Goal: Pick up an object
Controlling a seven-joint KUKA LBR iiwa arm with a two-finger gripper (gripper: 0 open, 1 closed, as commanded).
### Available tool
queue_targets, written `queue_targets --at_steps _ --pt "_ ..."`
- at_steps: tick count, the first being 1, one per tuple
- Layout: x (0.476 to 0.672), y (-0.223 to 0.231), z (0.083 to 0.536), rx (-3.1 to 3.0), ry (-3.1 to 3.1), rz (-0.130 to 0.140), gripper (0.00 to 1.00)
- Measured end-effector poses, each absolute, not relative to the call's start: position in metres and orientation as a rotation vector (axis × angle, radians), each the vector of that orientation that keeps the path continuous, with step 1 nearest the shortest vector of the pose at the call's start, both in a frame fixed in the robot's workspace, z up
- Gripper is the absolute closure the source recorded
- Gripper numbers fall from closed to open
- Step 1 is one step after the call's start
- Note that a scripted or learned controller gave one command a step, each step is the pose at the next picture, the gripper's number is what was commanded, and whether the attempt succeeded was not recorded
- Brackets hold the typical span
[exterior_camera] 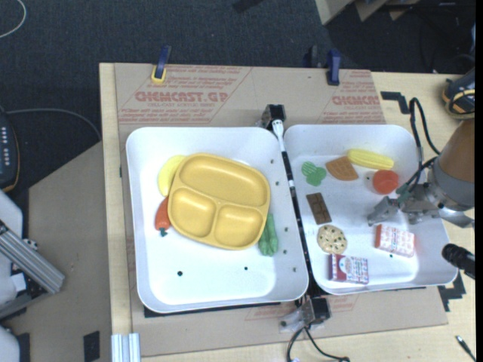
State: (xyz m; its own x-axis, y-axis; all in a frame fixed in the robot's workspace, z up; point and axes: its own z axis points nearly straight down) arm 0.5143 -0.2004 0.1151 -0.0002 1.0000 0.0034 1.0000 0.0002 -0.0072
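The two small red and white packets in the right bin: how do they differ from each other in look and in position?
The packet near the gripper is paler, pinkish red with a fine pattern; the packet at the front edge is darker red with a white patch. The first lies just below the gripper, towards the bin's right side; the second lies below the cookie, nearer the middle. Both are small, rectangular and lie flat in the right bin.

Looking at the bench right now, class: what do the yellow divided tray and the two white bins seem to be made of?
Yellow divided tray: probably moulded plastic, smooth with a slight sheen, one even colour, rounded compartment ridges.
White bins: likely thin formed plastic, matte to satin, with rounded corners and shallow rolled rims.
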Motion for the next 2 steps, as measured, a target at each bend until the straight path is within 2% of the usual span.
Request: queue_targets --at_steps 1,2 --pt "0.513 -0.199 0.082 -2.217 -2.218 0.003 0.00" --pt "0.515 -0.200 0.095 -2.224 -2.221 -0.001 1.00"
